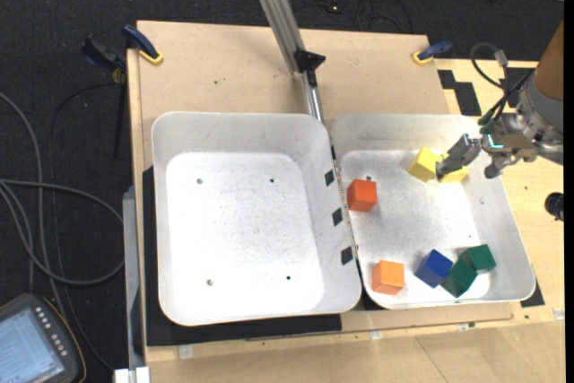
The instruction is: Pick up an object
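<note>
In the right bin (413,224) a yellow block (427,164) lies near the far right side. My gripper (476,158) hovers at the bin's right edge, just right of that block. Its fingers (456,153) stand apart, so it is open, and the left one overlaps the yellow block's right end. Nothing sits between the fingers. A red-orange cube (361,195) rests by the bin's left wall. Along the near edge lie an orange cube (387,276), a blue cube (436,267) and two green cubes (462,279) (482,257) packed close together.
The left bin (238,211) sits beside the right one, with black clips on the shared wall (339,215). A metal pole (273,0) slants in from the top toward the bins' far junction. Cables trail on the dark floor at left.
</note>
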`<state>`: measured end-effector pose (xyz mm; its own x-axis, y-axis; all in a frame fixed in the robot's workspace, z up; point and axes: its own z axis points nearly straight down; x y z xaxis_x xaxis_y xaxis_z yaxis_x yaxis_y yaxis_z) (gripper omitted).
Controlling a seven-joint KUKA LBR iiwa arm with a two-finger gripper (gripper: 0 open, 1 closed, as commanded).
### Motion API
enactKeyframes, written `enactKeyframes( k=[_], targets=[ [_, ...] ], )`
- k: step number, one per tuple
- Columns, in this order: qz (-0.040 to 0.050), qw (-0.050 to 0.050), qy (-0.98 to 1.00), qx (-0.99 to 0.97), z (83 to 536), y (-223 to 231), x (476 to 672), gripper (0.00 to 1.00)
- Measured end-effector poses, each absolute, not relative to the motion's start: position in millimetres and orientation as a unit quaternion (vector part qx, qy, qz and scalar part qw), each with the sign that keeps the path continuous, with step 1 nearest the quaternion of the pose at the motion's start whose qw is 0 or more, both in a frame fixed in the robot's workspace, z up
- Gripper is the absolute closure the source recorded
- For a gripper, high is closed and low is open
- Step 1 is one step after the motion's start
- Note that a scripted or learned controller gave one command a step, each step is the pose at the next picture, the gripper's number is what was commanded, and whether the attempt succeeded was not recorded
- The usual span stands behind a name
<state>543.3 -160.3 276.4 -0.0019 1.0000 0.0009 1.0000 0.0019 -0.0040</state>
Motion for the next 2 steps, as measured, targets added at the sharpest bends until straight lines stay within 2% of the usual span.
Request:
enactKeyframes(
  k=[1,2],
  targets=[
    [0.0002,0.0,-0.707,-0.707,278,-160,543.9,0.0],
    [0.002,0.003,-0.707,-0.707,214,-161,543.9,0.0]
  ],
)
